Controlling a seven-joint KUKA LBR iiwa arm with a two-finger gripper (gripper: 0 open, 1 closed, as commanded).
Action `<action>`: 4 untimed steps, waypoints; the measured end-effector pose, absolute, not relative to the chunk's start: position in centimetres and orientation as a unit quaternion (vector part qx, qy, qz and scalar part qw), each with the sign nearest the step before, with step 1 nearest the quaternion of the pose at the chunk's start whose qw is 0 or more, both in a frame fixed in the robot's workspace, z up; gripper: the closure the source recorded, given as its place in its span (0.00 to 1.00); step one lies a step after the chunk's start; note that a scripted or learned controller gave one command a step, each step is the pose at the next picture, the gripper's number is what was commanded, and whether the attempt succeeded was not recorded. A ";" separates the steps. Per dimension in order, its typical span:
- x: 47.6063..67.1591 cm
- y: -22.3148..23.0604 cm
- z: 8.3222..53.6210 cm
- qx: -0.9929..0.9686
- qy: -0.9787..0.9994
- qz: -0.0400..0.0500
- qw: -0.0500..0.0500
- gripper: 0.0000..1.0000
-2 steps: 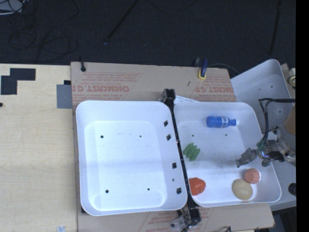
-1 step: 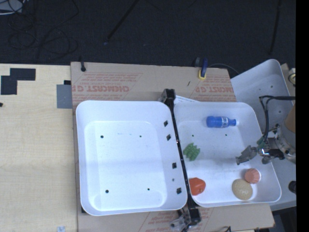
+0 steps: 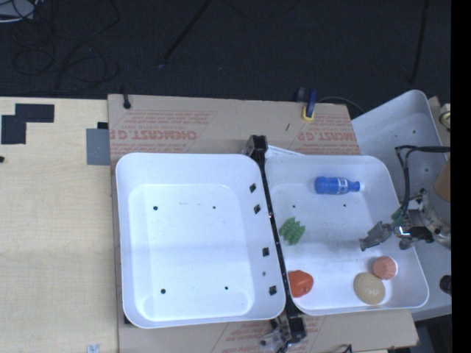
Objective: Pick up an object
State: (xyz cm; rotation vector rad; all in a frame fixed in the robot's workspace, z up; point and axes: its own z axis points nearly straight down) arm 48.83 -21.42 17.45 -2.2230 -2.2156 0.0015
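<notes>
The right bin [image 3: 346,304] holds several objects. A blue bottle [image 3: 337,186] lies on its side near the far wall. A green leafy piece [image 3: 292,230] sits near the divider, with a red object [image 3: 299,282] at the front left. A beige ball [image 3: 369,288] and a salmon-pink ball [image 3: 384,268] lie at the front right. My gripper [image 3: 385,242] hangs over the bin's right side, just above and behind the pink ball. It is open, with nothing between its fingers.
The left bin [image 3: 125,197] stands beside the right one, and a black divider rail [image 3: 268,219] runs between them. Both rest on a cardboard sheet [image 3: 176,127]. A white panel [image 3: 397,123] and cables sit at the far right.
</notes>
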 end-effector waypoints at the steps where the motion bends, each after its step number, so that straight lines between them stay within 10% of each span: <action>1: 57.8 -21.3 25.9 -0.705 -0.709 -0.002 -0.005 0.00; 2: 60.2 -21.1 10.3 -0.706 -0.709 0.002 0.004 0.00; 3: 57.1 -21.2 8.6 -0.707 -0.707 0.002 0.003 0.00; 4: 63.1 -21.3 18.4 -0.706 -0.708 -0.002 -0.005 0.00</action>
